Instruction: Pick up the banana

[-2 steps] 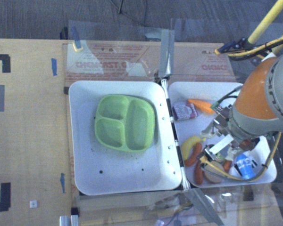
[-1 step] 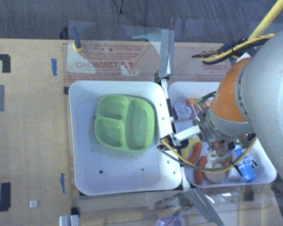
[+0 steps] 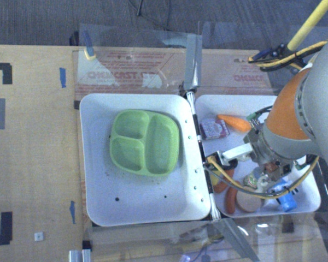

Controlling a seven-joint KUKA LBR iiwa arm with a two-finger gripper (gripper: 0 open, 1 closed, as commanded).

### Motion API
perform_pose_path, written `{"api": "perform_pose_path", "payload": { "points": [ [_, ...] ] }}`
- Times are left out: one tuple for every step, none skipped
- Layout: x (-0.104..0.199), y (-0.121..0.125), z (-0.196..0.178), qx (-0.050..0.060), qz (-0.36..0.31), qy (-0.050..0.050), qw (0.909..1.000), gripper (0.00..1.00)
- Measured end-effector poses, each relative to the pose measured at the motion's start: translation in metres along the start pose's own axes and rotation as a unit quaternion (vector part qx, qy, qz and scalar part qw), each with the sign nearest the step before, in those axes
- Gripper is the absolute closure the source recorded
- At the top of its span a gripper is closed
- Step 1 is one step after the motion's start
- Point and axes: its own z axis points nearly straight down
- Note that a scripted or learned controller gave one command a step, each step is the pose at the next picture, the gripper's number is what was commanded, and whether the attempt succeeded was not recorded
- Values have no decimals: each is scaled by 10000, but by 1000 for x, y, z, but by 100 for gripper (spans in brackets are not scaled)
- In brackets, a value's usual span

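Leftward first: the left bin (image 3: pixel 93 146) holds a green three-part plate (image 3: pixel 145 142). Beside it, the right bin (image 3: pixel 238 103) holds a purplish packet (image 3: pixel 213 128), a carrot (image 3: pixel 235 123), what looks like a red sausage (image 3: pixel 230 200) and a blue piece (image 3: pixel 287 202). Over that bin hangs my gripper (image 3: pixel 261 178). I cannot tell how wide it stands, nor where the banana lies.

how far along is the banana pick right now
Done: the arm is over the right bin, with the gripper low among the carrot, sausage and other clutter. In hand: nothing I can confirm as gripped. Left: the banana, which I can't pick out beneath the wrist, must be grasped and lifted clear.
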Motion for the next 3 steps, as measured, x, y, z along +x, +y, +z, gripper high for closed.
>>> {"api": "perform_pose_path", "payload": {
  "points": [
    [24,-66,0,3,-35,-2,10000,0],
    [38,-107,0,8,-1164,-7,9932,0],
    [28,-50,-145,-11,-2443,2,9697,0]
  ]
}}
